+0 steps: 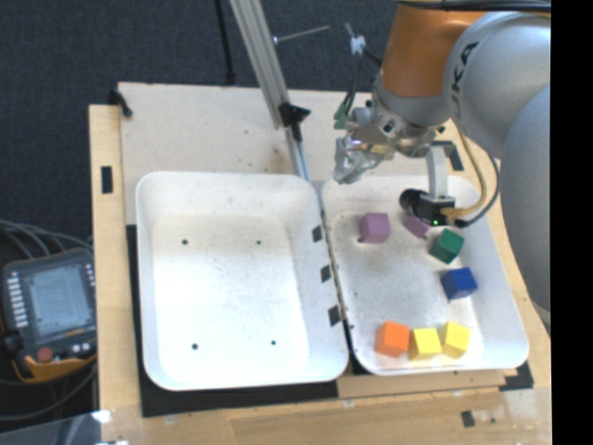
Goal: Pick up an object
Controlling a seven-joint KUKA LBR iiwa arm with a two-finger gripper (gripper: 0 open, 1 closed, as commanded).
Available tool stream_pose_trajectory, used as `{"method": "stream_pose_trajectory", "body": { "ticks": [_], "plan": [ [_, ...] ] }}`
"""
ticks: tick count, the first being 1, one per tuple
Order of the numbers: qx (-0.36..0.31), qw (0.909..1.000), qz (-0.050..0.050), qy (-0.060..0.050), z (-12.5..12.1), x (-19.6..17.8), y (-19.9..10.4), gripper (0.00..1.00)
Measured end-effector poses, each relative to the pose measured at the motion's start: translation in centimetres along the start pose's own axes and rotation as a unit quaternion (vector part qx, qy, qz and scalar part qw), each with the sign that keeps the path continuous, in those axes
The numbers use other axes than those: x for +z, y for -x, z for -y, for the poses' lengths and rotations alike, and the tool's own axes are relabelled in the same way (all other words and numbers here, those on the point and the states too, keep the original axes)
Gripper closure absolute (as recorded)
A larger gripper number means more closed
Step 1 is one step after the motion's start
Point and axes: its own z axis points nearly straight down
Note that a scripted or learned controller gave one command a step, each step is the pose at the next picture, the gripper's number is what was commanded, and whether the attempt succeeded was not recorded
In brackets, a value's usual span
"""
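The jaws hang over the far left corner of the right bin, just above its rim, and nothing sits between them; whether they are spread or closed I cannot tell, because the metal parts blur together there. The nearest thing to them is a purple block, lying on the bin floor a little nearer and to the right, apart from the jaws. Further right a second, smaller purple piece lies under a black fitting with a green light, and beside it sit a green block and, nearer still, a blue block. Along the near edge of the same bin an orange block and two yellow blocks stand in a row, touching or almost so. The left bin lies alongside on the tabletop. By my reading the step in hand is the approach: no block is taken yet. The next move calls for choosing a target, most likely the purple block as the closest, bringing the jaws over it, lining them up with its flat sides, and lowering to the bin floor before closing.
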Motion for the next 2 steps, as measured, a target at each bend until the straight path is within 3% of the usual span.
{"method": "stream_pose_trajectory", "body": {
  "ticks": [2],
  "plan": [
    [0.000,1.0000,0.000,-0.001,0.4,0.8,-9.3,1.00]
  ]
}}
